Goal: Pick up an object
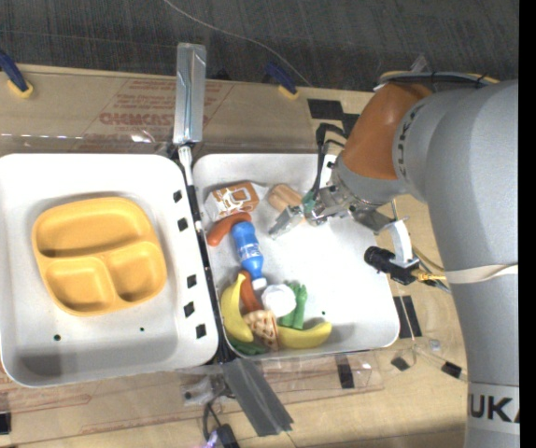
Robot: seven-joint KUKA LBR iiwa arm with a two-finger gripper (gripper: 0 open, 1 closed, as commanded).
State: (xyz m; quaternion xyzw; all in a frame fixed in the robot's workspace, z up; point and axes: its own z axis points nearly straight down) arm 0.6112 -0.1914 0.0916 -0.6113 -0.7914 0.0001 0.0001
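My gripper [285, 218] hangs low over the upper middle of the right bin [361, 292], reaching in from the grey arm with its orange band. A tan rounded piece [284, 195] lies just above it, close to touching. To its left are a brown and white packet [233, 197], an orange-red sausage shape [218, 231] and a blue bottle [246, 247]. At the bin's lower left, a banana [235, 314], a white cap [277, 299], a green item [299, 308] and a waffle-patterned piece [260, 326] are piled together.
The left bin [25, 343] holds a yellow compartment tray [98, 253]. A grey divider [190, 91] with black clips runs between the bins. A black cable fitting [387, 260] hangs off the arm over the right bin's right side.
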